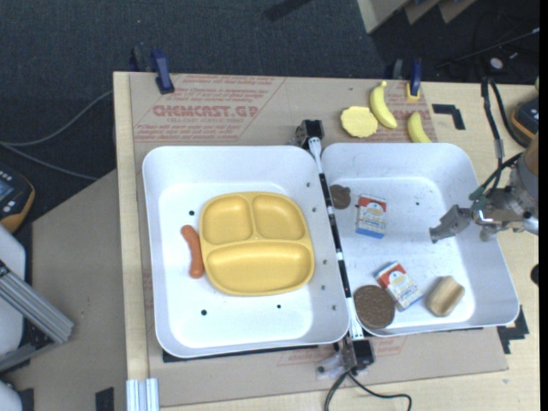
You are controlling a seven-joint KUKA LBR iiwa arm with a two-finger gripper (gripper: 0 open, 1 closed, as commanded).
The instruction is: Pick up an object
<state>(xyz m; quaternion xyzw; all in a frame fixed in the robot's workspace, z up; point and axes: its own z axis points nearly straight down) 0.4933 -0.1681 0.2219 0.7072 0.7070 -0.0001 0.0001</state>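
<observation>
1. Objects for picking lie mostly in the right bin (479,315). Nearest the camera, along its front wall, I see a brown round cookie (374,306), a small red and white carton (399,285) touching the cookie, and a tan bread roll (445,296) just beside the carton. They sit close together, so I judge a grasp here may catch two things.
2. In the left bin (163,255) there is a yellow divided plate (255,243) in the middle, with an orange sausage (193,251) lying along its left edge. The plate is wide and flat, probably hard for two fingers.
3. A little farther, the hand (454,223) is over the right side of the right bin, coming in from the right. I see nothing in it. I cannot tell if it is apart or together.
4. Farther in the same bin a second carton (371,217) stands alone, well apart from the hand. A small dark round thing (340,197) lies against the left wall.
5. Farthest, on the counter (214,110) behind the bins, lie two bananas (384,105) and a yellow round piece (359,122). I think they are outside the working area.
</observation>
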